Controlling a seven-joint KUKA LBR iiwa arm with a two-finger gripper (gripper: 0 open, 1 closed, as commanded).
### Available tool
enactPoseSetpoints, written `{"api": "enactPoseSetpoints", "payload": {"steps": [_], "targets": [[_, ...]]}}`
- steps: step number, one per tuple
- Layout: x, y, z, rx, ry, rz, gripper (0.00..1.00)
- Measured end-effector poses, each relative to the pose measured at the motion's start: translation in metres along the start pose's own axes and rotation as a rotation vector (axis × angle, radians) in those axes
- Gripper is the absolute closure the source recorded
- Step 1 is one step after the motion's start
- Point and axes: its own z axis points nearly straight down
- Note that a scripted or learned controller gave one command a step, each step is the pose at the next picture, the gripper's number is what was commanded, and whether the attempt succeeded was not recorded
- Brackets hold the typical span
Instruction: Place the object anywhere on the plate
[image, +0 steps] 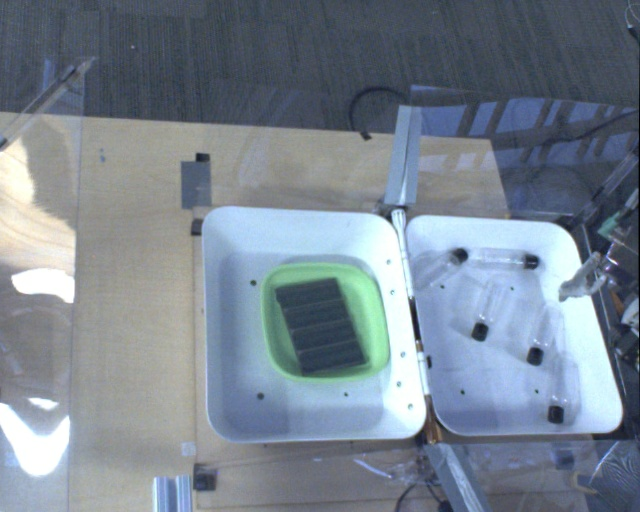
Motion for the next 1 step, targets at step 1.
{"api": "enactPoseSetpoints", "payload": {"steps": [1], "targets": [[0.0019, 0.0012, -0.0110, -0.004, 0.002, -0.006, 1.00]]}}
